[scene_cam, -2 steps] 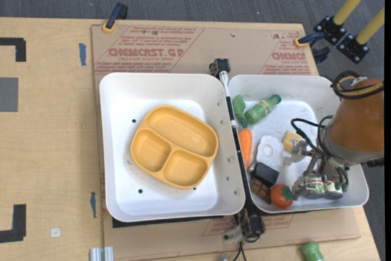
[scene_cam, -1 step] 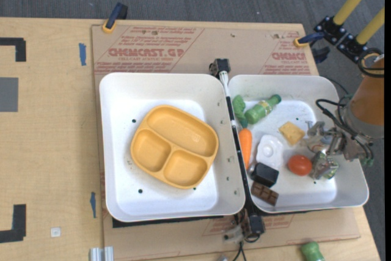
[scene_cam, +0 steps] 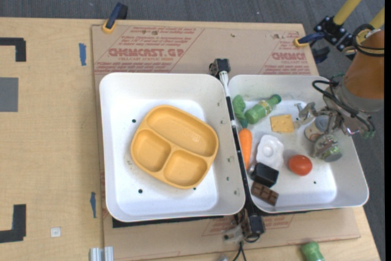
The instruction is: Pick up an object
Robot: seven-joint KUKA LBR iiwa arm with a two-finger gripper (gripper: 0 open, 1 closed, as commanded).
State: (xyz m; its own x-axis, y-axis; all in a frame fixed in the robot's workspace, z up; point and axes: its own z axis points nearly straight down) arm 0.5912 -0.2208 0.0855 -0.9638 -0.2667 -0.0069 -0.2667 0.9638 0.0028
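- The left bin (scene_cam: 116,150) lies just beside my landmark, the right bin (scene_cam: 348,192), and carries a yellow divided plate (scene_cam: 175,145); nothing there is in my reach at present.
- My arm (scene_cam: 368,70) comes in over the right bin's far right edge, orange band above the wrist.
- My gripper (scene_cam: 327,134) hangs low over the right side of the right bin, near its right wall. I cannot tell how it stands, and I see nothing held in it.
- The carrot (scene_cam: 245,145) lies along the right bin's left wall, the green bottle (scene_cam: 261,109) in its upper left, well apart from me.
- The white block (scene_cam: 269,149) sits at the right bin's middle, the yellow cracker (scene_cam: 282,124) above it.
- The red tomato (scene_cam: 299,164), my likeliest object, lies right of the bin's middle, just beside my gripper, below and to its left.
- Risk, as I judge it: the tomato is round and smooth, so closing off-centre could squirt it away; descending where I hang would probably close on bare floor or scrape the right bin's wall.
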